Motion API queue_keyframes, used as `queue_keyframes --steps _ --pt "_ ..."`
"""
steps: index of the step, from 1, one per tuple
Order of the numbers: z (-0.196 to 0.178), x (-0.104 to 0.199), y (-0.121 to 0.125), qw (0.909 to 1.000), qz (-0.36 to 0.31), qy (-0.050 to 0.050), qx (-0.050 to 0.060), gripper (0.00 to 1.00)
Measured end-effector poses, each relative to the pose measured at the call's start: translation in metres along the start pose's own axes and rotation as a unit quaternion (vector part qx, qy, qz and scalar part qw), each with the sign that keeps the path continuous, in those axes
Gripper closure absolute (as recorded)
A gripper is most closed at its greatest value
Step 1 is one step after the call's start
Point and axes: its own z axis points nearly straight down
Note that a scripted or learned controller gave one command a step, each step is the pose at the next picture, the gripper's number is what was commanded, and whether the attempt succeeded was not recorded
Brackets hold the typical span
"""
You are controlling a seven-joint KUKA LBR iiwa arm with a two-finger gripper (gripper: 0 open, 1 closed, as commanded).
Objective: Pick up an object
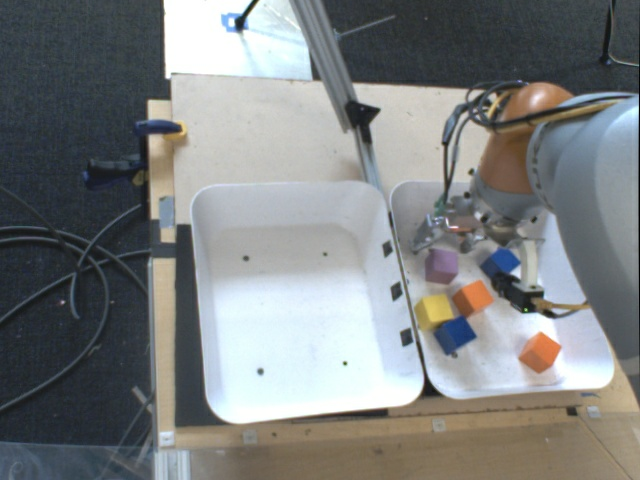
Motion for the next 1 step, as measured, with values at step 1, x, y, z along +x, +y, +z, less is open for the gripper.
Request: queue_keyframes --steps 1 --pt "-0.0812 -0.0089 0.0146 1.0 0.0 -0.001 -0.005 0.0"
